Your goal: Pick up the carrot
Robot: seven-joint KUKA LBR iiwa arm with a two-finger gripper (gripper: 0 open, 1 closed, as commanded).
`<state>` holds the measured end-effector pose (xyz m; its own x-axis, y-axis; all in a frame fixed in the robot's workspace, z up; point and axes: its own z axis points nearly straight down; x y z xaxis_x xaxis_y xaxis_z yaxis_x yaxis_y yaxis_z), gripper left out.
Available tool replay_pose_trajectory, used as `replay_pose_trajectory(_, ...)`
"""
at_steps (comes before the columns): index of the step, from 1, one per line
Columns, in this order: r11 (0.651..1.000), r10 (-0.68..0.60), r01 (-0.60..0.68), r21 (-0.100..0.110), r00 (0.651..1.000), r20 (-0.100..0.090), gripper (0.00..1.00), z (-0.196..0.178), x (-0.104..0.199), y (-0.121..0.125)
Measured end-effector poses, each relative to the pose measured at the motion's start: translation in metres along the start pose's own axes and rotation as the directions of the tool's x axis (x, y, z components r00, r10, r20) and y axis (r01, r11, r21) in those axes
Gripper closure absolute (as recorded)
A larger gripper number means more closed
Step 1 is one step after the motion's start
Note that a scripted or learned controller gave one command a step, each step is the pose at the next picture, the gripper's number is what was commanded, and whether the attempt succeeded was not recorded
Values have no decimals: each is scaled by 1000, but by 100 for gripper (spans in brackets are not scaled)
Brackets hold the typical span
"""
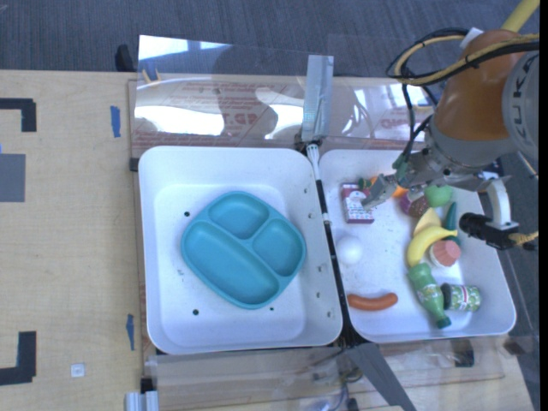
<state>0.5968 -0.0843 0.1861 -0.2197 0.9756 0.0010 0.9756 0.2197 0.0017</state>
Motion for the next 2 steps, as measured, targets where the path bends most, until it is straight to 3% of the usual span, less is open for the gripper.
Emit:
replay_pose_trajectory(1,1000,3,-3,-2,1000,2,100,-10,-1,0)
replay_pose_trajectory(2,1000,3,-3,-1,1000,1,0,-9,-1,0)
